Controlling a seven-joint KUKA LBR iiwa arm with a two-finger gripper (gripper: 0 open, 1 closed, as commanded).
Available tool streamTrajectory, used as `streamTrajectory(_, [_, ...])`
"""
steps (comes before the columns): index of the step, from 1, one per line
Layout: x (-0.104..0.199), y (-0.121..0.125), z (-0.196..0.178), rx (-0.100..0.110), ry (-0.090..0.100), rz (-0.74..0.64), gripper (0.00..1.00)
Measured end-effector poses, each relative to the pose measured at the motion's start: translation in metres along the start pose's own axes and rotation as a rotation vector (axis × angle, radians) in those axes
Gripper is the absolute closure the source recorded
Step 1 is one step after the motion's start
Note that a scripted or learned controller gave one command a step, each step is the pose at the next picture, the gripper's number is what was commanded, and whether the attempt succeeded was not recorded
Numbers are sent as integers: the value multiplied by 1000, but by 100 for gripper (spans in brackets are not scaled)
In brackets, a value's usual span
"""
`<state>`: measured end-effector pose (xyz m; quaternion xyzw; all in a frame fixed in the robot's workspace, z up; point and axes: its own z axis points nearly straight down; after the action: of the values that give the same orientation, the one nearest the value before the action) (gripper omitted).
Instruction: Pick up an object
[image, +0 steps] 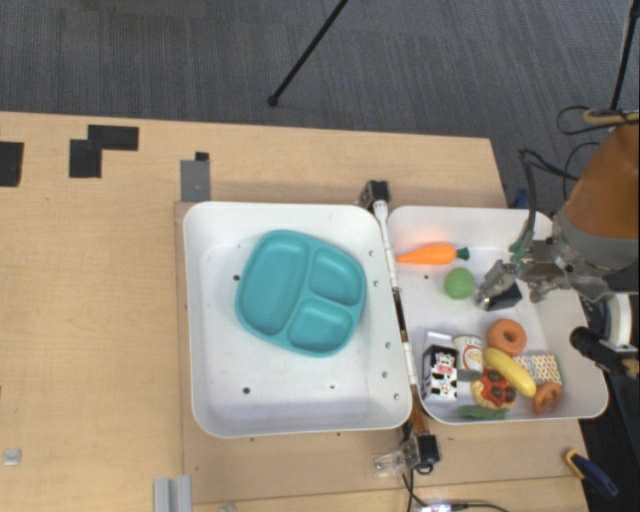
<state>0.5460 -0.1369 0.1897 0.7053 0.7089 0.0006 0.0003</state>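
Jaws (505, 288) hang over the right bin (585, 400), just beside the green ball (459, 284); I cannot tell how far they stand apart. Near them lie a carrot (432, 255), a donut (507, 336) and a banana (510, 371). A teal tray (300, 291) sits in the left bin (215, 400).

Gripper (503, 285) hovers beside green ball (459, 284), seemingly holding nothing.

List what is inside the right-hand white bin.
The right bin holds a carrot, green ball, donut, banana, cow-patterned carton and more toy food piled underneath, partly covered. The gripper hovers over the bin.
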Motion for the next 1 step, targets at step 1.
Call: streamTrajectory(1, [-69, -45, 96, 0, 0, 2, 0])
